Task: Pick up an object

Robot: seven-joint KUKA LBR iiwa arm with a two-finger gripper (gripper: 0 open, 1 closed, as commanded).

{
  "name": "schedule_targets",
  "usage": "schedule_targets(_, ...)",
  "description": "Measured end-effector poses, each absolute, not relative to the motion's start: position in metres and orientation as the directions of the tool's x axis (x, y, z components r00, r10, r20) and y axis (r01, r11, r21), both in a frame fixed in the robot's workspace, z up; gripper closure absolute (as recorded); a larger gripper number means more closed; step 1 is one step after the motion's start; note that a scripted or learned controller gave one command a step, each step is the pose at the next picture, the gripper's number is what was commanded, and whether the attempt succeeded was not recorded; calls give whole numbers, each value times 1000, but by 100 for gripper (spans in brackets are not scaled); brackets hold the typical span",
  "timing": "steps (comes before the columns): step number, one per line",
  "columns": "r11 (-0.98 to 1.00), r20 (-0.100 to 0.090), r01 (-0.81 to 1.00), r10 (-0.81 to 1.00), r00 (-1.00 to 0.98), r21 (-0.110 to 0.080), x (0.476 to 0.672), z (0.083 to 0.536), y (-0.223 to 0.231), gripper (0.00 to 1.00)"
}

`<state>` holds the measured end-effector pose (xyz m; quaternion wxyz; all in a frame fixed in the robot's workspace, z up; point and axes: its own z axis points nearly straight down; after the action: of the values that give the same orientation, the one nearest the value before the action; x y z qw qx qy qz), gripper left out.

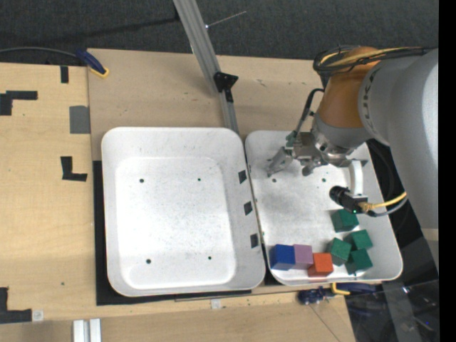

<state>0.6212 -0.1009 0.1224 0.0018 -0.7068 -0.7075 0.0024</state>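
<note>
Blue block (283, 255), lilac block (303, 254), orange block (322, 263) and green blocks (354, 244) are showing bright against the speckled white right bin (299, 198).

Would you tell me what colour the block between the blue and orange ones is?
The block is light purple, seen clearly in the camera view, in the right bin.

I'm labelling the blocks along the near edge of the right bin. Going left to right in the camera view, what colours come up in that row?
blue block → purple block → orange block. Further right sits a cluster of green blocks, which overlap too much to order singly.
</note>
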Motion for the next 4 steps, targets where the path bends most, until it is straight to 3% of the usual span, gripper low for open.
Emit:
schedule_targets(1,3,0,1000,1000,-3,-3,622,135,-100,100)
schedule_targets(2,2,0,1000,1000,-2,5,623,198,-95,100)
schedule_targets(3,2,0,1000,1000,-2,1,623,212,-94,100)
schedule_targets(4,7,2,1000,1000,-7,-1,636,211,-31,100)
